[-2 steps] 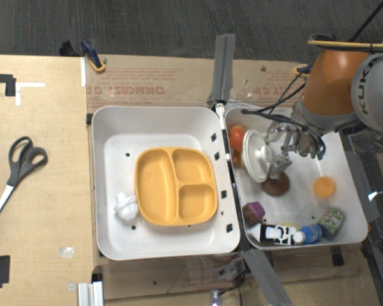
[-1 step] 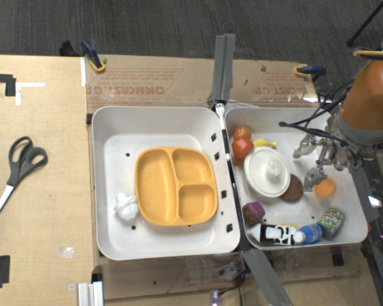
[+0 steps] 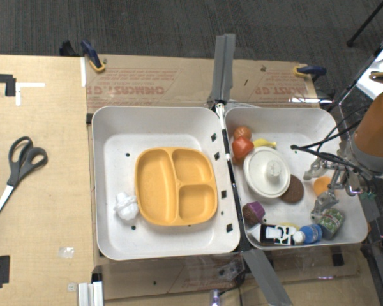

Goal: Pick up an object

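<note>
Zero objects lifted so far. Gripper [image 3: 329, 187] hangs low over the right bin [image 3: 287, 115], right side of frame, just beside an orange ball [image 3: 321, 185]. Grip state: cannot tell. Grasp and lift remain.

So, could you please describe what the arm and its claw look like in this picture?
The arm shows as a rounded orange section at the right edge. Black cables run along it toward the claw, which is made of bare silvery metal parts, thin and angular. No markings are legible.

Yellow divided plate [image 3: 177, 186], white crumpled wad [image 3: 125, 206], red fruit [image 3: 242, 148], purple lump [image 3: 254, 211], brown disc [image 3: 294, 190], white bins [image 3: 108, 171].
</note>
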`<action>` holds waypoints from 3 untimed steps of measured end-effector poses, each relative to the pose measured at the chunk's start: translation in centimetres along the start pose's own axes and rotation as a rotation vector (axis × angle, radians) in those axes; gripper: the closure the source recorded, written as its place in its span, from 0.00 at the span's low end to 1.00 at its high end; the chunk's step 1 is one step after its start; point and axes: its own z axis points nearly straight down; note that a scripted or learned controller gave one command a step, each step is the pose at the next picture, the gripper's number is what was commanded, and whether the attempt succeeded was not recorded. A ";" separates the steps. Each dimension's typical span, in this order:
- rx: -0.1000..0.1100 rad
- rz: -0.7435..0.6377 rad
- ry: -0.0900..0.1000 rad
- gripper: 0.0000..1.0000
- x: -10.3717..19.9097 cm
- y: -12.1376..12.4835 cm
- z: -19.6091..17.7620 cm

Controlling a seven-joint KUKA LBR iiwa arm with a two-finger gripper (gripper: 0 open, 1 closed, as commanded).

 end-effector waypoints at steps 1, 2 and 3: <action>0.002 -0.003 -0.006 1.00 -0.2 0.0 -1.1; -0.002 0.335 -0.007 1.00 0.7 8.0 -0.4; 0.001 0.241 -0.011 1.00 -10.3 7.0 -0.5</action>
